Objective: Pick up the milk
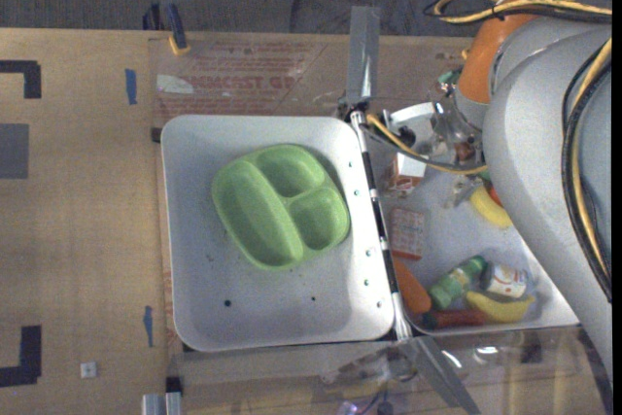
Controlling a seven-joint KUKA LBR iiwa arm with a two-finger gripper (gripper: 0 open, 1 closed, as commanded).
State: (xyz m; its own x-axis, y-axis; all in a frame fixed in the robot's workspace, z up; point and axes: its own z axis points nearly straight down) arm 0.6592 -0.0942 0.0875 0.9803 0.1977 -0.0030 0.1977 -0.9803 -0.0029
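A small white carton with red print, which I take for the milk (408,231), lies flat in the right bin (442,243) near its left wall. The gripper (434,149) hangs over the back left corner of that bin, above and a little behind the carton. Cables and the wrist cover much of it. Just under the gripper is a white and orange box (404,174); whether the gripper touches it is unclear.
The left bin (194,296) holds a green divided plate (281,205). In the right bin lie a carrot (411,288), a green bottle (457,282), a small white bottle (506,280) and two bananas (501,307) (489,206). The grey arm (549,151) covers the bin's right side.
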